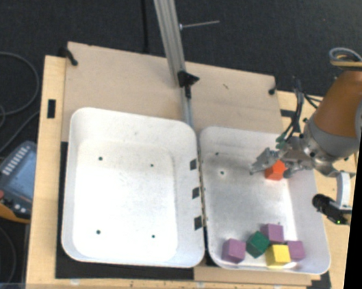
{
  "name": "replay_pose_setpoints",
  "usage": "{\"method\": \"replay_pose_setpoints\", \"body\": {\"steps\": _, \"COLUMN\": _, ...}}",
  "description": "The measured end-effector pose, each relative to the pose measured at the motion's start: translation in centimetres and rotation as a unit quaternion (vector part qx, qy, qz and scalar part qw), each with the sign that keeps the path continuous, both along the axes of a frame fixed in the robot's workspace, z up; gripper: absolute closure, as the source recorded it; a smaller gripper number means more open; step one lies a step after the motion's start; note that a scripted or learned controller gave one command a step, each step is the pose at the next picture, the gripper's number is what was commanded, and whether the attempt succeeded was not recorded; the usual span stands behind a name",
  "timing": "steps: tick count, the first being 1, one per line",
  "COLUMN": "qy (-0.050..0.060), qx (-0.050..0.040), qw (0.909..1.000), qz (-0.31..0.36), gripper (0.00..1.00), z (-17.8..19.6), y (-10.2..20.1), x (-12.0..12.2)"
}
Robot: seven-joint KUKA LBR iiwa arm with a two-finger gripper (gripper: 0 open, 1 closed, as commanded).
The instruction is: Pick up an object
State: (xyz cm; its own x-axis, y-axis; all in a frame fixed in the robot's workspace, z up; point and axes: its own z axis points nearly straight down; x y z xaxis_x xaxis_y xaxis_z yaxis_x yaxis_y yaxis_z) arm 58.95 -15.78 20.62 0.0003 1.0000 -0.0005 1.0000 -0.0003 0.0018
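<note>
My gripper (275,164) hangs over the upper right part of the right bin (227,198), reaching in from the right. A small orange block (274,171) sits between its two fingers, which are closed on it. One grey finger (261,162) sticks out to the block's left. In the bin's near right corner lies a cluster of blocks: a purple one (234,249), a green one (258,244), a yellow one (279,255) and two more purple ones (275,233) (296,249).
The left bin (130,187) lies beside the right one, with a row of black clips along the shared wall. A slanted metal post (174,41) rises from the bench behind the bins. Cables and a pendant (12,182) lie off the bench at left.
</note>
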Motion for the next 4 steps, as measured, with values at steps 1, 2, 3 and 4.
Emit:
{"method": "replay_pose_setpoints", "body": {"steps": 1, "qy": 0.002, "qx": -0.0014, "qw": 1.0000, "qz": -0.003, "gripper": 0.00, "z": -3.3, "y": -5.6, "x": -4.2}}
{"method": "replay_pose_setpoints", "body": {"steps": 2, "qy": 0.004, "qx": 0.0015, "qw": 1.0000, "qz": 0.000, "gripper": 0.00, "z": -10.7, "y": -1.7, "x": -9.1}}
{"method": "replay_pose_setpoints", "body": {"steps": 3, "qy": -0.003, "qx": -0.0020, "qw": 1.0000, "qz": -0.001, "gripper": 0.00, "z": -10.8, "y": -3.4, "x": -10.4}}
{"method": "replay_pose_setpoints", "body": {"steps": 4, "qy": -0.012, "qx": -0.0045, "qw": 0.9999, "qz": -0.001, "gripper": 1.00, "z": -9.4, "y": -3.4, "x": -9.8}}
